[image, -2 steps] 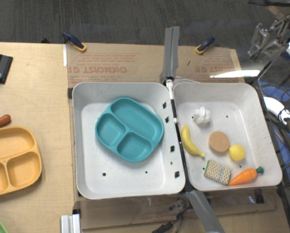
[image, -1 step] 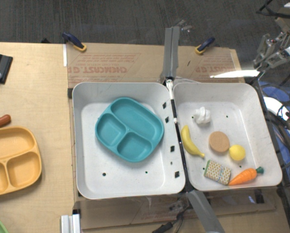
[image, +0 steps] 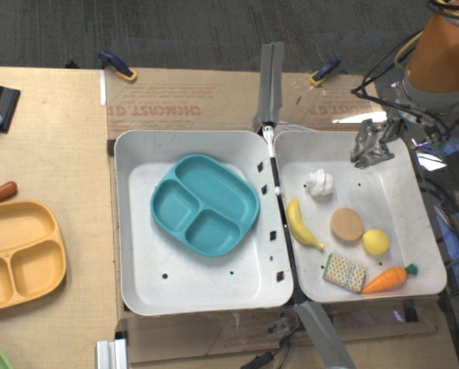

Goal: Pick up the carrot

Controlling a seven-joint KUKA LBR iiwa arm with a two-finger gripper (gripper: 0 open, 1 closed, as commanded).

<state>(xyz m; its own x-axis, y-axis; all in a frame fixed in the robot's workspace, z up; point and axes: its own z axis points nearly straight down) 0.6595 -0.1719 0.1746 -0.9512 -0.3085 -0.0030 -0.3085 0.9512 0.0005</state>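
On the far cardboard (image: 214,102), inverted red print, barely legible. Carrot (image: 386,278) in right bin (image: 425,206), near corner; gripper (image: 370,151) above far rim, state indeterminable.

We look down from above the bench (image: 68,129) at a slant, from its near edge toward the far one, where cardboard (image: 191,102) and dark floor (image: 214,14) show. We sit far enough back to take in both bins whole: the left bin (image: 137,283) mid-frame, the right bin (image: 421,206) toward the frame's right. The arm (image: 440,48) enters at the upper right corner.
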